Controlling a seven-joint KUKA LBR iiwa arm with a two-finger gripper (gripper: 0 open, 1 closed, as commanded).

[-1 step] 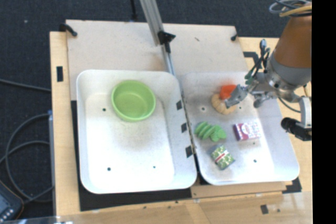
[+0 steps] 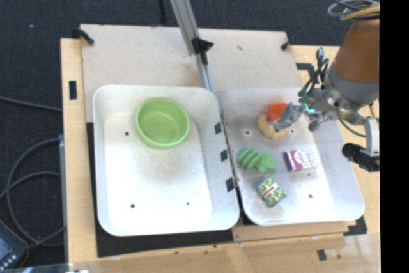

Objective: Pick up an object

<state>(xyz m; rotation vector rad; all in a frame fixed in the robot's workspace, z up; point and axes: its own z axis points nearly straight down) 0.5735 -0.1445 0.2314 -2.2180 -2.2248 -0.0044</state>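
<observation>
The end effector (image 2: 289, 118) hangs low over the right bin (image 2: 339, 201), near its back edge, just above a tan, rounded lump (image 2: 271, 128) with an orange piece (image 2: 277, 111) touching it; whether it is apart or together I cannot tell. Toward the front edge lie a ridged green shape (image 2: 255, 160), a glossy purple packet (image 2: 300, 159) and a small green printed box (image 2: 271, 191). A smooth round green bowl (image 2: 162, 123) sits in the left bin (image 2: 128, 201), near its back edge.

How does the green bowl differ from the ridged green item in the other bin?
The green bowl is round, hollow and pale lime; the ridged green item is smaller, elongated, segmented and deeper green. The bowl sits in the left bin, the ridged item among other objects in the right bin. Both are green.
</observation>
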